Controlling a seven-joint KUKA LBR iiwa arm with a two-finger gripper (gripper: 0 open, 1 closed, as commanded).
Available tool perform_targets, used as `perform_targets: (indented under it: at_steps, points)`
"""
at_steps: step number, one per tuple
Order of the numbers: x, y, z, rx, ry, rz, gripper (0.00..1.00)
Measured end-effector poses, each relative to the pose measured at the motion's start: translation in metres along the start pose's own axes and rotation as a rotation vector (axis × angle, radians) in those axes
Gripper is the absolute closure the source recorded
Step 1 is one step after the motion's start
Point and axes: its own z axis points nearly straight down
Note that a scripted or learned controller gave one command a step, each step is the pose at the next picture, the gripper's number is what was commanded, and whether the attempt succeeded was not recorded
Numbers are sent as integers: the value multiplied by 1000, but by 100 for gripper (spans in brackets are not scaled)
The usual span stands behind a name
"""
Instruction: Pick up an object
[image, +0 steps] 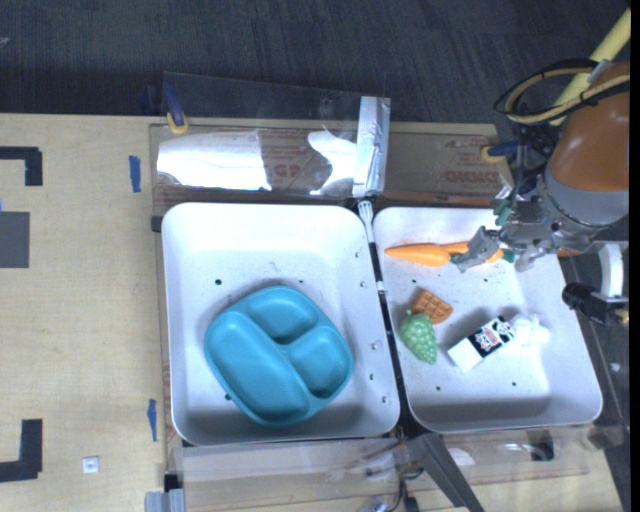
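Note:
The right bin (570, 400) holds an orange carrot (420, 254) lying crosswise near its far side. Below it lie a small brown waffle piece (432, 305), a green bunch of grapes (421, 337) and a white carton with a black patch (488, 340). My gripper (492, 247) hangs over the carrot's right end, hiding that end. From this angle I cannot make out whether it touches the carrot.
The left bin (190, 250) carries a blue divided plate (278, 353). The bins meet at a ridge (380, 300). Clear plastic and cardboard panels (300, 160) stand behind the bins. Cables (545, 90) loop above the arm at the upper right.

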Motion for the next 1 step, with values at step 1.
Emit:
perform_targets:
  at_steps: [1]
  points:
    - [24, -67, 98, -32, -9, -62, 0]
